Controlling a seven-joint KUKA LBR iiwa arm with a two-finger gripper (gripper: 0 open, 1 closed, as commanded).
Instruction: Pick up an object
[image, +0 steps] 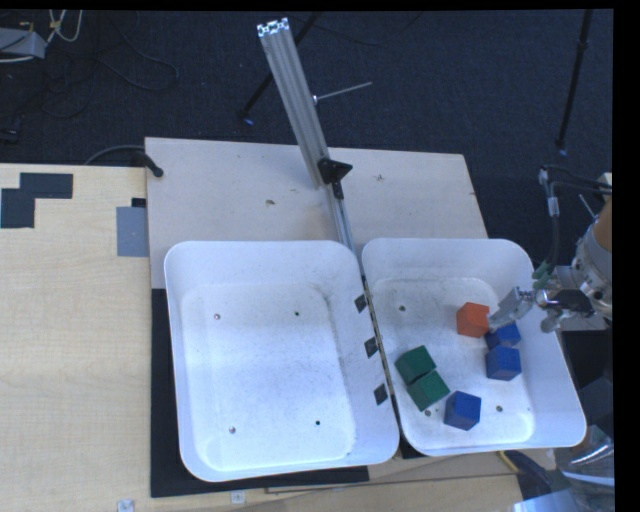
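Where the gripper (528, 306) overlaps a blue block (503, 335), its grip cannot be told

Pale bench board (240, 190) carries two shallow white bins side by side: left bin (185, 300), right bin (440, 255) (rims touching at middle). Slanted metal rail (300, 110) rises from bench behind bins.

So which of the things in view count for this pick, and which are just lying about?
For the pick:
- gripper
- right bin
- orange block
- three blue blocks
- two green blocks

Lying about:
- left bin
- slanted aluminium rail
- floor cables
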